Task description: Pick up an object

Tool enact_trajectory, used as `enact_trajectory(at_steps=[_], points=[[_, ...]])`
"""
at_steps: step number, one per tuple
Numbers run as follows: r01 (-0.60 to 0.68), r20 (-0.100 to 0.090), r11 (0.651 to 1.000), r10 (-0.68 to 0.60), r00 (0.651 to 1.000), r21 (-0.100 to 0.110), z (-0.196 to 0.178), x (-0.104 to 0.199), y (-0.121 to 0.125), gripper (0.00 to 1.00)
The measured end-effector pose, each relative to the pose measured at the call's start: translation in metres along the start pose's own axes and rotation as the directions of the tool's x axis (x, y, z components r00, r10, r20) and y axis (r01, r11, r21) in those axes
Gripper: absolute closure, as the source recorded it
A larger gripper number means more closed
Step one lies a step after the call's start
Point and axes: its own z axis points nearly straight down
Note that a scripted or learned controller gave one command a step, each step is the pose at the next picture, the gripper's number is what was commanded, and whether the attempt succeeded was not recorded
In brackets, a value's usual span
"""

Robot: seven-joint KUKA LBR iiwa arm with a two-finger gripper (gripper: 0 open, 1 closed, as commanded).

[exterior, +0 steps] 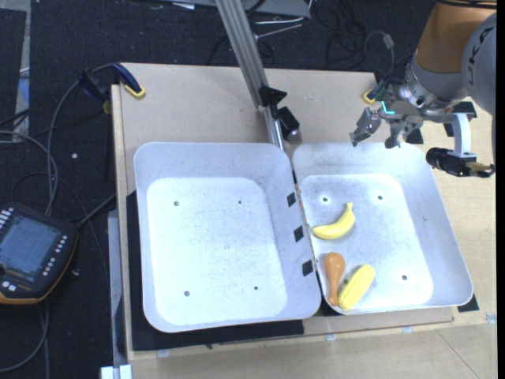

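With jaws apart and empty, the gripper (pixel 381 133) at upper right should drop squarely over the banana (pixel 334 223) in the right bin (pixel 442 235), avoiding the gourd (pixel 334 272)

arm (pixel 465 34): a fat round tube, grey, smooth and shiny
band (pixel 450 42): a wide orange ring around the arm, just above the wrist
wrist (pixel 430 93): grey metal, narrower than the arm
tool (pixel 382 133): small and dark, with two short dark fingers
light: a tiny blue-green glow on the tool
side part (pixel 451 159): a black knob on a white bracket
cable (pixel 383 46): a thin black wire looping by the wrist
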Motion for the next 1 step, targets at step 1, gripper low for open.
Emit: enact_trajectory(at_steps=[1], points=[[0.000, 0.000, 1.000, 0.000, 1.000, 0.000, 0.0000, 0.0000, 0.0000, 0.00]])
